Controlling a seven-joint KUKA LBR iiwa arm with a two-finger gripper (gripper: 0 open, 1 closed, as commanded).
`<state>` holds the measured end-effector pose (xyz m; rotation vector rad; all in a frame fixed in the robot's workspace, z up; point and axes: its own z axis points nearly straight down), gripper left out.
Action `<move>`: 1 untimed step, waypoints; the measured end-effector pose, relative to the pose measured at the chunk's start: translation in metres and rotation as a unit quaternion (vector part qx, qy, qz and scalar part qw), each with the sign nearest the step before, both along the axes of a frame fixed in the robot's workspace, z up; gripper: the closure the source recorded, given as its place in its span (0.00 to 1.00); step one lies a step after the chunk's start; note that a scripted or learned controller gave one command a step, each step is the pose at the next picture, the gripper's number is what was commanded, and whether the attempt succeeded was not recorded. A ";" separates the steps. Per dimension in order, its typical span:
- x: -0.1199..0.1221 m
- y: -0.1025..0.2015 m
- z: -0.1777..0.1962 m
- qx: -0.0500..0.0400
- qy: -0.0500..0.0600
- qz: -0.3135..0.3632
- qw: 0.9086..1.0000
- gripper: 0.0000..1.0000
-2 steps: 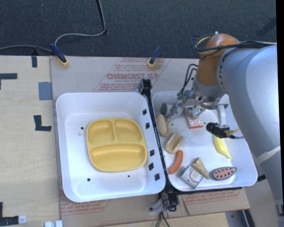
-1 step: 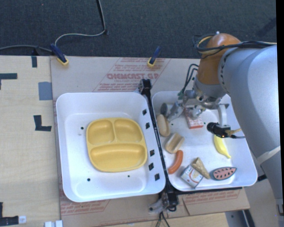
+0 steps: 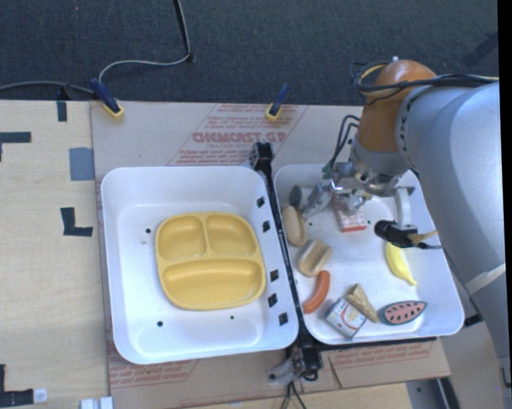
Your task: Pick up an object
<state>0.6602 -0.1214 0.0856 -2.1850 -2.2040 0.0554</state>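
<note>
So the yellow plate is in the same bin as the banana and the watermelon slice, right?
Not quite. The yellow divided plate is in the bin on the view's left. The banana and the watermelon slice do share a bin, but it is the bin on the view's right. The camera view shows this.

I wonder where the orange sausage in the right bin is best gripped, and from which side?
Grip the sausage at mid-length from straight above, closing across its narrow width. It lies flat and slanted, its lower end close to the can and its upper end near the bun, so the middle probably offers most room.
</note>
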 end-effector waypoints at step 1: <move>-0.001 0.006 0.000 -0.008 -0.001 -0.003 1.000 0.00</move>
